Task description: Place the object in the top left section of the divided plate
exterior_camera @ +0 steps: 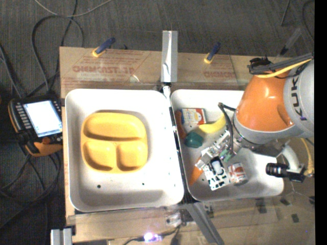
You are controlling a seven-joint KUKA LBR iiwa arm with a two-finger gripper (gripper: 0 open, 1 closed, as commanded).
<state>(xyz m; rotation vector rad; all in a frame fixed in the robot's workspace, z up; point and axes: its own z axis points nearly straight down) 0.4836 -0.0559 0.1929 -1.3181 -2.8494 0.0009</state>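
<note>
Bins sit side by side on a bench, seen from above. The left bin (74, 188) holds a yellow divided plate (116, 141) with one wide section along its far edge and two smaller ones nearer the camera; all three look bare. The right bin (260, 188) is cluttered: a banana (212, 126), a small carton (193, 117), a teal object (193, 139), an orange piece (195, 174) and a small can (237, 172).

The grey and orange arm reaches in from the right, and its gripper (217, 162) hangs low over this clutter. Whether its fingers are spread or pinched I cannot tell, and nothing is visibly held.

The likely object is the banana: probably light, smooth, a little slippery. It lies curved, long axis running lower left to upper right, and is best gripped across its middle.
</note>
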